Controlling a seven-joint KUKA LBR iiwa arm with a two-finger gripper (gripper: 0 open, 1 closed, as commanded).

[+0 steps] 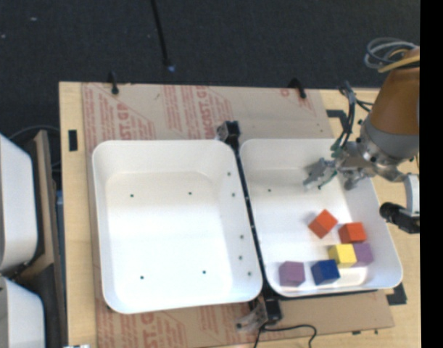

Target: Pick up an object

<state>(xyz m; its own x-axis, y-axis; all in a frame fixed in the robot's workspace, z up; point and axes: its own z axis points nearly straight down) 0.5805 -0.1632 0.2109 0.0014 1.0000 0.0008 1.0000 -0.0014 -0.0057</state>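
White right bin [279, 165] holds all six blocks, clustered at its near right corner — orange cube [323, 223], second orange cube [352, 233], yellow [344, 254], blue [325, 270], two purple [292, 272] [364, 252]. End effector [319, 174] hovers over the bin's far part, apart from the blocks — can't tell how far open; nothing visibly held. Left bin [170, 158] sits beside it on the counter [170, 107].

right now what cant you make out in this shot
- End effector: small and blurred in the camera view, above the right bin; its finger state cannot be read.
- Arm: cut off by the right edge of the view.
- Second purple block: partly hidden behind the yellow block.
- White containers at far left: cut off by the left edge.
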